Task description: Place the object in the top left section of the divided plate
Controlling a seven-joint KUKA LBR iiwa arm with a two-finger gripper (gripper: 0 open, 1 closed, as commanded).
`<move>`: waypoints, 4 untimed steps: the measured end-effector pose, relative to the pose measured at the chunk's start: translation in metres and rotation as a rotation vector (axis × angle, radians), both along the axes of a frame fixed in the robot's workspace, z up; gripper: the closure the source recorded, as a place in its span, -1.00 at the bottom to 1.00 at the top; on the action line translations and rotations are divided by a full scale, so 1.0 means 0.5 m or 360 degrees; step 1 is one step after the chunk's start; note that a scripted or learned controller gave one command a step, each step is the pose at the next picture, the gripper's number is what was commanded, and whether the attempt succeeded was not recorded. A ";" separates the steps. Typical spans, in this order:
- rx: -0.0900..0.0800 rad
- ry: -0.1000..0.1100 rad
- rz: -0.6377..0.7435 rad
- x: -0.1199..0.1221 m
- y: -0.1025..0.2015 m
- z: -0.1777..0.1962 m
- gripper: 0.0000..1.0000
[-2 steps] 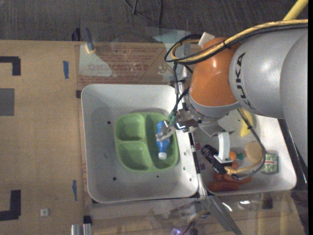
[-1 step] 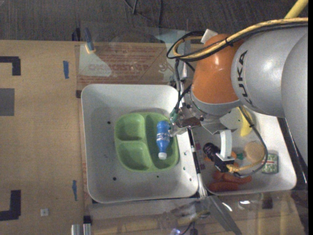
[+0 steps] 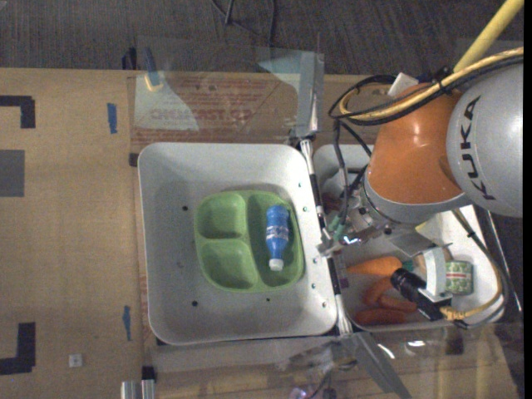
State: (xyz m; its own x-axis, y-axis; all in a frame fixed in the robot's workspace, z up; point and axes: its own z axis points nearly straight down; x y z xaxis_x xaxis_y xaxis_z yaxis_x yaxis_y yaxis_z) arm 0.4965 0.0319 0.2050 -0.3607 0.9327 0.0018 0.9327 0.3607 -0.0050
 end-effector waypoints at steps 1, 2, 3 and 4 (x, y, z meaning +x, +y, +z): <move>-0.0003 -0.0005 -0.0445 -0.033 -0.155 0.047 1.00; 0.0000 -0.0001 -0.0317 -0.036 -0.365 -0.095 1.00; -0.0009 -0.0027 -0.0637 0.005 -0.303 -0.183 1.00; -0.0006 -0.0002 -0.0995 -0.032 -0.311 0.058 1.00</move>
